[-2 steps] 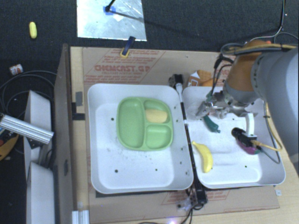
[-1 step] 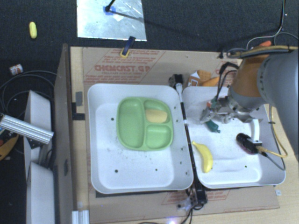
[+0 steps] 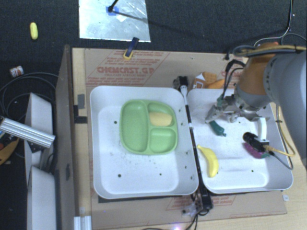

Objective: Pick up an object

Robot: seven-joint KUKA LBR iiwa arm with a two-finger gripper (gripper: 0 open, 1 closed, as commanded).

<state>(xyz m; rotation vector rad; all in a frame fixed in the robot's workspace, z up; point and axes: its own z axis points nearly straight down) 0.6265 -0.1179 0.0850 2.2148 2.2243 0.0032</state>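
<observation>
Jaws first, and from this high slanted camera view there is no telling whether they stand open or closed, since the wrist hides most of them. The gripper (image 3: 221, 118) hangs low over the back part of the right bin (image 3: 240, 176), with the grey arm (image 3: 283, 80) coming in from the right. Just beside it, towards the front, a small teal object (image 3: 218, 127) lies on the bin floor, and nothing can be seen caught in the tool. Further forward in that same bin rests a banana (image 3: 209, 160), close to the wall shared with the left bin (image 3: 110, 176) and well apart from the gripper. Over in the left bin sits a green divided plate (image 3: 144, 128), and a pale yellow block (image 3: 160, 118) lies in its upper right compartment.
</observation>
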